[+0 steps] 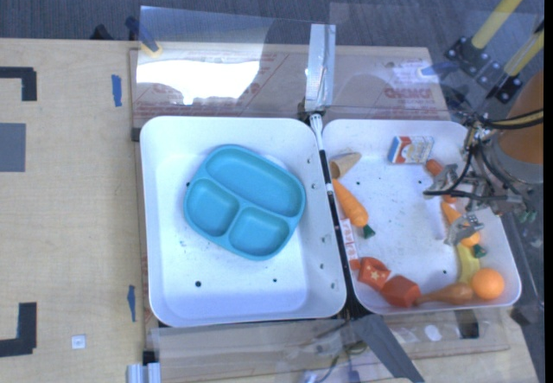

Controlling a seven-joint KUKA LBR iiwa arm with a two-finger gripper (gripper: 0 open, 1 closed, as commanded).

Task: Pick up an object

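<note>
— What is showing of the arm (pixel 525 135) at three o'clock?

— An orange band is curving along the edge, with dark thin cables (pixel 473 167) looping below it.

— And the gripper (pixel 462 221)?

— Grey metal parts are catching light; finer detail is blurring out.

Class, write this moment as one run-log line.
pincer: low at right bin's right side | nearest: yellow banana, orange | left bin: blue tray
</note>
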